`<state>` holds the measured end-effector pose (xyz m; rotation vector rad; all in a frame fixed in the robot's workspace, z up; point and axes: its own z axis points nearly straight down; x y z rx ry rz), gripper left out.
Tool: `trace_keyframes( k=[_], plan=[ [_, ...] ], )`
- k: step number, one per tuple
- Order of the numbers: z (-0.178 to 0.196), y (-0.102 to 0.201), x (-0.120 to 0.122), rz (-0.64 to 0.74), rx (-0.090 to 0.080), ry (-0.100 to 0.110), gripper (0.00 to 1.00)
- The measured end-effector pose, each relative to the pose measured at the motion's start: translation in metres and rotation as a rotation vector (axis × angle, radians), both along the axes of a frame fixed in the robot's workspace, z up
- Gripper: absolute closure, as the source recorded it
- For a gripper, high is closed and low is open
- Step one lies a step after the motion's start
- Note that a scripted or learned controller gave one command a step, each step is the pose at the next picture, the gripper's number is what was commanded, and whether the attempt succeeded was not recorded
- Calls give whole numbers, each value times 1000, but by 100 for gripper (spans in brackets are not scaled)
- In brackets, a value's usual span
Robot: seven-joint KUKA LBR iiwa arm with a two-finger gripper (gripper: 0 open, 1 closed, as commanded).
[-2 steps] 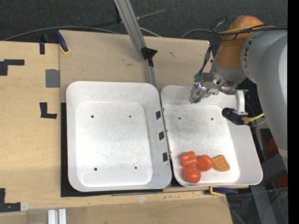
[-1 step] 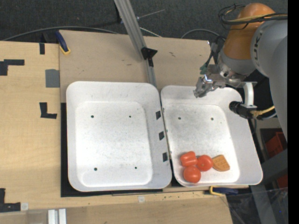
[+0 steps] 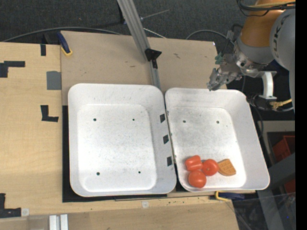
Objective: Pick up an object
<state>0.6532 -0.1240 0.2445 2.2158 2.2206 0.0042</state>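
In the right bin [image 3: 240, 109], near its front edge, lie three small red tomato-like objects [image 3: 199, 169] bunched together and an orange-brown piece [image 3: 227, 167] just to their right. My gripper [image 3: 214, 83] hangs over the far rim of the right bin, well away from those objects. It points down and nothing shows between its tips.
The left bin [image 3: 115, 138] sits beside the right one, joined by black clips [image 3: 165, 139]. A slanted metal pole [image 3: 136, 25] rises behind the bins. Cables and a white bracket [image 3: 268, 87] lie to the right of the gripper.
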Motion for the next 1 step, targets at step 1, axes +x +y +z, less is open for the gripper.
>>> trace_keyframes(
  k=[1],
  plan=[
    [47,0,1,0,0,0,100]
  ],
)
